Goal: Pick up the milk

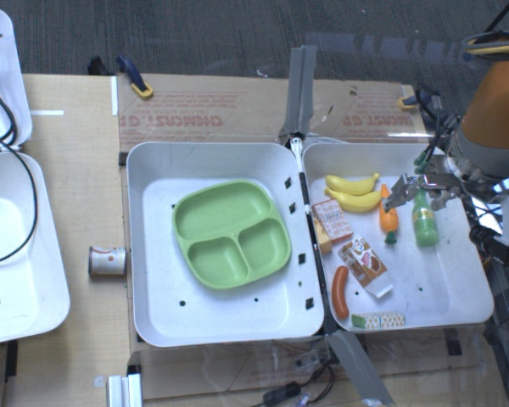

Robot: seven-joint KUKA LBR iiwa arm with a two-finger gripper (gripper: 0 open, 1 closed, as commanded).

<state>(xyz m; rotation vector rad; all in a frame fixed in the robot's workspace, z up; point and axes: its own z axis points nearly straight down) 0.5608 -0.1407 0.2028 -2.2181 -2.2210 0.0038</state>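
The right bin [458, 308] serves as the landmark here. At its near rim lies a small flat box [378, 320] with coloured print. Just beyond that, toward the bin's left wall, a red sausage [340, 292] lies lengthwise, and beside it sits the milk [366, 266] — a small carton with brown and white print, tipped on its side near the middle of the bin floor, touching nothing but the floor as far as can be seen. Farther in, close to the left wall, a tan-and-red packet [330, 221] rests at a slant. Right of it lie a small carrot [388, 217] and a green bottle [424, 221], the two set apart from each other. At the far part of the bin two bananas [354, 191] lie together.

The claw [409, 190] hangs over the far right area of this bin, above the carrot and bottle and well apart from the milk; I cannot tell if it is spread or closed, and nothing shows clamped in it.

Left of the right bin, the left bin [153, 303] holds a green divided plate [232, 233] — three compartments, all bare. Farther left, on the surface [76, 108], a small can [107, 261] lies on its side.
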